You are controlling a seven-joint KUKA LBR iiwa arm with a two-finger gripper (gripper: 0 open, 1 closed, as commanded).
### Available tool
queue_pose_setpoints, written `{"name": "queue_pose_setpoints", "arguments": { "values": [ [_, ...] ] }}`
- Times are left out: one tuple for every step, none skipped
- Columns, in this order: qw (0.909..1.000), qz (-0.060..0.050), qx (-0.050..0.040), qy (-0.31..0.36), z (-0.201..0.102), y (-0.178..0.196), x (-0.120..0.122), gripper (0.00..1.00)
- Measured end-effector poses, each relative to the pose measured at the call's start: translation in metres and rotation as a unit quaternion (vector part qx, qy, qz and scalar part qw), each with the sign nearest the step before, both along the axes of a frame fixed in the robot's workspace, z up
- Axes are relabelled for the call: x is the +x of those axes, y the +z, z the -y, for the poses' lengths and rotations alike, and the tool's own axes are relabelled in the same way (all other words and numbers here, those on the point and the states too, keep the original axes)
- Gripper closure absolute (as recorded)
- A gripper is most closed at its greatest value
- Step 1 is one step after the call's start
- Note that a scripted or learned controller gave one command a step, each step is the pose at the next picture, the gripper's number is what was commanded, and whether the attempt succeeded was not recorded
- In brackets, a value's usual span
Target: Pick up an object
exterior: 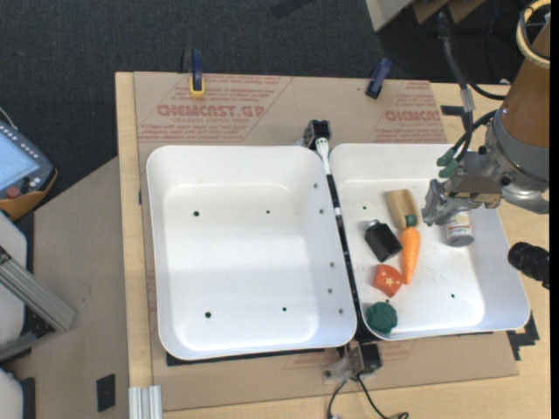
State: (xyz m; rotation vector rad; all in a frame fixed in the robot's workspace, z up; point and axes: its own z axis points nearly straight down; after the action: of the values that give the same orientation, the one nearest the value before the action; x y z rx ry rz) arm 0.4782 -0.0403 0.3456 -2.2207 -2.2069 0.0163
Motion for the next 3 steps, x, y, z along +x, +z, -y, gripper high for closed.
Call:
{"name": "queue_pose_setpoints", "arguments": {
  "values": [
    [0.9999,0.017,-0.0012,0.004,-0.004,0.129,0.054,1.0],
    [1.0,0.004,0.0008,0.006,-0.051,0.087,0.003,1.0],
    [0.9999,0.008,0.0004,0.006,-0.098,0.093,0.001,1.0]
  ]
}}
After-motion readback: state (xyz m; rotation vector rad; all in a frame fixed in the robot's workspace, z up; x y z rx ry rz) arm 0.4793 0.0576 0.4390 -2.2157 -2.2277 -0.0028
